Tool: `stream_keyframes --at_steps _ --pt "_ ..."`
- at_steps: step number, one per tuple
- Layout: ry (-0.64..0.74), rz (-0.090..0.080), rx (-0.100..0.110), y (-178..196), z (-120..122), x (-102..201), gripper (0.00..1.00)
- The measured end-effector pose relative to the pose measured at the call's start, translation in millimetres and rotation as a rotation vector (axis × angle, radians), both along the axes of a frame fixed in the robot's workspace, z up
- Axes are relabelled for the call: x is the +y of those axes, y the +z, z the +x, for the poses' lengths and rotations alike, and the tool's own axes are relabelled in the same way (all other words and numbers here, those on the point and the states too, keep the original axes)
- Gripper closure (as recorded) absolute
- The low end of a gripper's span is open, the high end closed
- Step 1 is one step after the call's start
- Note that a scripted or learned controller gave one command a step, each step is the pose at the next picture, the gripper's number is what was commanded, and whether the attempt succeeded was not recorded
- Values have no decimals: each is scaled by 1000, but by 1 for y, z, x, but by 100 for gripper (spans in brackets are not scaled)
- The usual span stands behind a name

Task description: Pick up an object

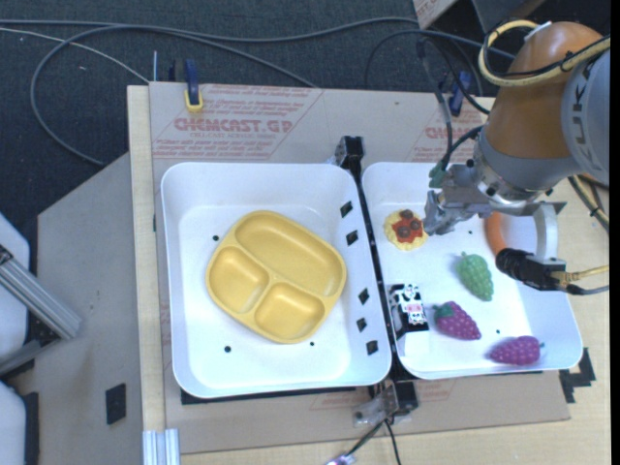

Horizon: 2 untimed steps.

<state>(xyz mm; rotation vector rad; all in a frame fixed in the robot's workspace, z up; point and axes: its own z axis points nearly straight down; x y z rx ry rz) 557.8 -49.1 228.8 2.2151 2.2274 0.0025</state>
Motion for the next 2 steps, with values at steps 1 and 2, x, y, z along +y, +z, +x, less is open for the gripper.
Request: stream_keyframes --at_steps 1,2 --pt "0 1 0 4 10 45 100" --pt "-1 1 -1 5 35 90 100"
